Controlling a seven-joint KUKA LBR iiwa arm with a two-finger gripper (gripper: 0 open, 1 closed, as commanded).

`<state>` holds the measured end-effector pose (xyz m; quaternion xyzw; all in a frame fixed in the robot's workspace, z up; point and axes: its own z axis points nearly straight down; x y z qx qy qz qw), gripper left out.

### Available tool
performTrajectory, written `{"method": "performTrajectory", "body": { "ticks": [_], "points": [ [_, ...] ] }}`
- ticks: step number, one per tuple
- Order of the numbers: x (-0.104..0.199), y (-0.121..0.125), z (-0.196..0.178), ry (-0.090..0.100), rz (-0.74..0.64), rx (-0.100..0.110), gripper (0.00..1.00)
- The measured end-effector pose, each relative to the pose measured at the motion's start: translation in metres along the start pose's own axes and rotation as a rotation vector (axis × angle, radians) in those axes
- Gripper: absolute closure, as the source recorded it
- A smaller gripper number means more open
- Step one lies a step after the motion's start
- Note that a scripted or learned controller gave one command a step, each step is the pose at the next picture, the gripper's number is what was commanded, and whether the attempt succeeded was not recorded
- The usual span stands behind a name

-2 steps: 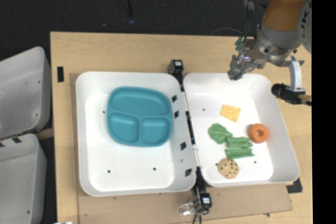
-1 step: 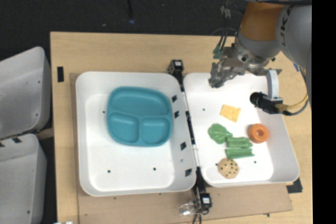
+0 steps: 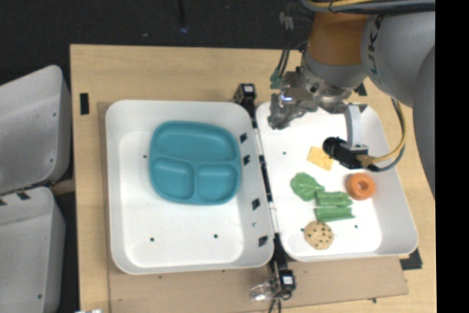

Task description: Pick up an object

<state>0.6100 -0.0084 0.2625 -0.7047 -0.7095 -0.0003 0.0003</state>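
At upper right of the frame, the gripper (image 3: 282, 116) hangs over the right bin (image 3: 388, 231); its grip cannot be told. A descent should be centred on one item — the yellow piece (image 3: 319, 157), right of centre.

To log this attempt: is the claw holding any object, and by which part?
Nothing visible is held: the claw hangs over bare floor of the right white bin.

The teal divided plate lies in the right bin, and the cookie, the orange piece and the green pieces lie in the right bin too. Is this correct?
Not quite. The camera view shows the teal divided plate in the left bin. The cookie, orange piece and green pieces do lie in the right bin.
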Motion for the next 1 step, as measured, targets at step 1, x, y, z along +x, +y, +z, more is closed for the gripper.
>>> {"method": "performTrajectory", "body": {
  "ticks": [1],
  "points": [
    [0.0514, -0.0095, -0.0057, 0.001, -0.001, 0.001, 1.0]
  ]
}}
